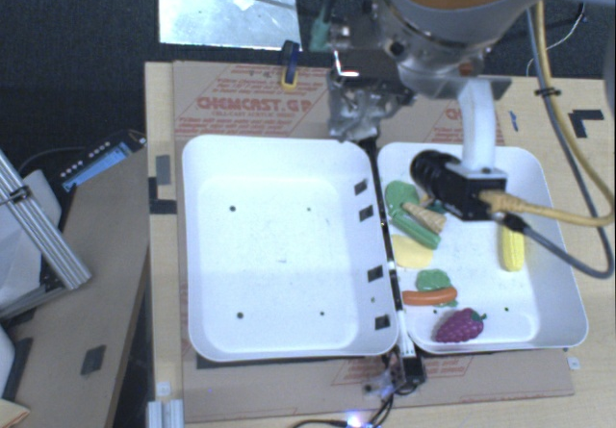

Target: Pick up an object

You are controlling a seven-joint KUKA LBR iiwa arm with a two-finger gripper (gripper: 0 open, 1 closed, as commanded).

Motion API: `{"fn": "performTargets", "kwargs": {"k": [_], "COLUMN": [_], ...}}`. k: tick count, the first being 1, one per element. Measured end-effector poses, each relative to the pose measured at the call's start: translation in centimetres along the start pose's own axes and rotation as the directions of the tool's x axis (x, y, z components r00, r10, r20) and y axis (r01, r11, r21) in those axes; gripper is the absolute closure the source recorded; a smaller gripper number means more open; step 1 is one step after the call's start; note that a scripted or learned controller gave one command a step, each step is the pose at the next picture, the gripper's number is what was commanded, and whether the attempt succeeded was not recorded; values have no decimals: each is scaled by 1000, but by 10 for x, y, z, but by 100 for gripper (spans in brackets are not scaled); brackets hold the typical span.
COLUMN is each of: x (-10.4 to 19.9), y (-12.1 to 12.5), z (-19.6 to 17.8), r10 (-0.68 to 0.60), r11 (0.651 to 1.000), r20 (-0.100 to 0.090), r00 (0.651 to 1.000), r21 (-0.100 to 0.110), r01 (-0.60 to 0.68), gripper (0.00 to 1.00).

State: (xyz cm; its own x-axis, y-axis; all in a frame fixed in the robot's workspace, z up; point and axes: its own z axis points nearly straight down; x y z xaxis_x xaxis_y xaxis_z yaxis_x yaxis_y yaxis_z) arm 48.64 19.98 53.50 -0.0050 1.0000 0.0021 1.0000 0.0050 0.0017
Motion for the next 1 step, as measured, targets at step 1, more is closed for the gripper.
{"fn": "performTargets", "kwargs": {"k": [1], "x": [-1], "y": [0], "z": [0], "r10": [1], "r11": [1000], "r20": [1], "r00": [1000], "r21": [0], "r01": [-1], "gripper": [0]}}
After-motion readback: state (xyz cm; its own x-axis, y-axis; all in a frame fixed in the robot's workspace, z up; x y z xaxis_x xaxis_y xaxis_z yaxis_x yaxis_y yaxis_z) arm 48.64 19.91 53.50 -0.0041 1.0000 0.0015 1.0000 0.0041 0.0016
